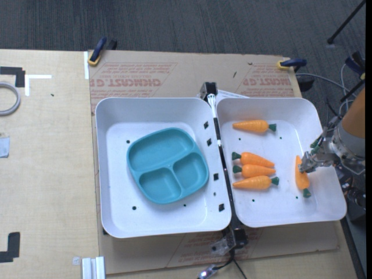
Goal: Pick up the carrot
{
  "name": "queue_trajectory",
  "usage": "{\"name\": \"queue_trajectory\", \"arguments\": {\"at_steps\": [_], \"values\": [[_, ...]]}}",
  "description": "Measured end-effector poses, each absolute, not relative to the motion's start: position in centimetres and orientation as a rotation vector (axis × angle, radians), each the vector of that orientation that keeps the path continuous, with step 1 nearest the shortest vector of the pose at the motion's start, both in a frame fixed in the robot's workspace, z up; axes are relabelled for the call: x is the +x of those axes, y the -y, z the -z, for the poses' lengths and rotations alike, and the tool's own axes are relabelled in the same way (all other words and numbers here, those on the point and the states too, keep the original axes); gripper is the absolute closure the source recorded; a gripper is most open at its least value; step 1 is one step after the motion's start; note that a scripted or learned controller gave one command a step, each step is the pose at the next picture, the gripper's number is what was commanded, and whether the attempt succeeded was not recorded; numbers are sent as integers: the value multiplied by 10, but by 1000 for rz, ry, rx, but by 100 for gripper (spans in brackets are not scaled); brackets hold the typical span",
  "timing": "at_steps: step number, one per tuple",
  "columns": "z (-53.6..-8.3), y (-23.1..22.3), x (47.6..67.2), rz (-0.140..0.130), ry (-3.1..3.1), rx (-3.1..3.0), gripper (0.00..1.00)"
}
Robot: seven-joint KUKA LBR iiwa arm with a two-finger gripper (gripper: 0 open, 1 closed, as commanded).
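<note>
You see the bench (46,173) as a light wooden surface. A sheet of brown cardboard (197,77) lies flat on it, held at the far edge by two blue-and-yellow clamps (100,49). The left bin (107,156) and right bin (325,205) rest side by side on the cardboard, their inner rims touching. Black tape marks (11,74) sit near the bench's left edge.

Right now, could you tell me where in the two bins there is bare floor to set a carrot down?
Left bin: bare strips border the teal divided plate, widest along its front. Right bin: bare floor in front of the three stacked carrots, and between the far carrot and that stack. The right side is crowded by the end effector and the upright-lying carrot.
</note>
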State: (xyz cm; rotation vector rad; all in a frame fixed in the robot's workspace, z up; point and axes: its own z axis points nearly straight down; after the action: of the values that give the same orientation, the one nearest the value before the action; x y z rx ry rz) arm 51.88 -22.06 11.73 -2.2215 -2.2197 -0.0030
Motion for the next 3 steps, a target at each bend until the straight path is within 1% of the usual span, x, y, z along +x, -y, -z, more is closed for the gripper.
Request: {"name": "queue_trajectory", "arguments": {"at_steps": [1,2,3], "values": [[-161,147,543,0,2222,-2221,100],[-161,147,543,0,2222,-2222,0],[-92,217,529,9,2223,-2210,0]]}}
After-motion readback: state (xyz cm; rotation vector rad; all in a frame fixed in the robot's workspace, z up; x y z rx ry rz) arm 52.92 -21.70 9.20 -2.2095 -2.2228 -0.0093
